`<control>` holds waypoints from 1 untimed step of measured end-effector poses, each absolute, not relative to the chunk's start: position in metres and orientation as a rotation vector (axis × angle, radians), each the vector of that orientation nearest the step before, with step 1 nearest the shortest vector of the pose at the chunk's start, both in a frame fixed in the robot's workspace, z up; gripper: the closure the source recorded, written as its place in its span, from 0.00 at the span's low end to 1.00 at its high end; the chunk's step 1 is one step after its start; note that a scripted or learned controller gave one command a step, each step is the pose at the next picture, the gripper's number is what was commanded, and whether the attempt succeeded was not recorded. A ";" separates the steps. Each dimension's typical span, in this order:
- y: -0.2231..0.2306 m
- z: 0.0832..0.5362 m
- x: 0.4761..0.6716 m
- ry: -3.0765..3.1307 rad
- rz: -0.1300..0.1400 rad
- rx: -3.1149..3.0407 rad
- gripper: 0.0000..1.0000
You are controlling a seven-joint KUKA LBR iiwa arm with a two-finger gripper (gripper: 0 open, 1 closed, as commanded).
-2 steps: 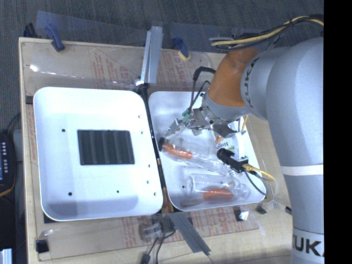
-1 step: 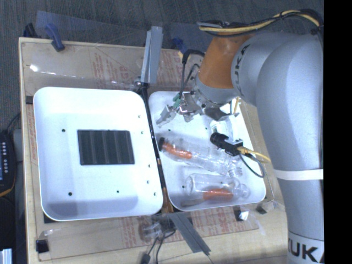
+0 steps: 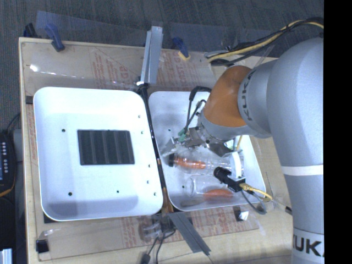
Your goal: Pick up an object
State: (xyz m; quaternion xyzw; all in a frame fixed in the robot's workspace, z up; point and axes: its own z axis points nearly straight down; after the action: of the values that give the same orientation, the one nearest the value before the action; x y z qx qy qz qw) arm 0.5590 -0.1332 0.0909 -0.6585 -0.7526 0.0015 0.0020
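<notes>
The left bin [image 3: 49,114] has a dark ribbed rectangle [image 3: 105,147].

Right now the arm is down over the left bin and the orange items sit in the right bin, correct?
Not quite. The camera view shows the arm over the right bin, not the left. The orange items do sit in that same right bin.

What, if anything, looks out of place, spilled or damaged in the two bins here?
Nothing stands out. The dark ribbed rectangle lies flat and square in the left bin. In the right bin, two orange items lie loose near the gripper, with no spill or break that I can see.
</notes>
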 end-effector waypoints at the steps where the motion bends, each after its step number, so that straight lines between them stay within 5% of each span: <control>1: -0.173 0.093 0.520 -2.496 -0.004 -1.915 0.00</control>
State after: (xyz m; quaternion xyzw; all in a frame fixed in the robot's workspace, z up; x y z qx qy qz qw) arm 0.5200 -0.1729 0.0934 -0.6088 -0.7933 -0.0014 -0.0023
